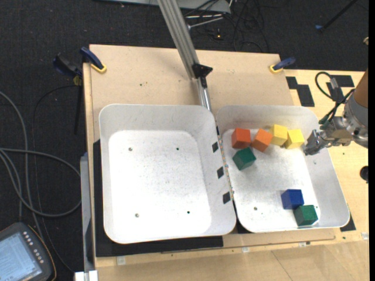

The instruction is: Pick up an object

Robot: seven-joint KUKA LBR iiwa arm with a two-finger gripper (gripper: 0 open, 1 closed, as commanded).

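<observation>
The right bin (270,177) holds several coloured blocks. Along its far side runs a row: a red-orange block (241,137), an orange block (263,139) and two yellow blocks (280,134) (295,138). Just below the row lies a green block (244,158). A blue block (292,198) and a second green block (306,215) sit near the front right corner. My gripper (313,143) hangs low at the bin's right rim, just right of the outer yellow block, with nothing visibly held.
The left bin (155,174) sits beside the right one on the wooden bench. A slanted metal pole (179,31) rises from behind the bins. Blue and yellow clamps (92,59) (282,65) grip the bench's far corners.
</observation>
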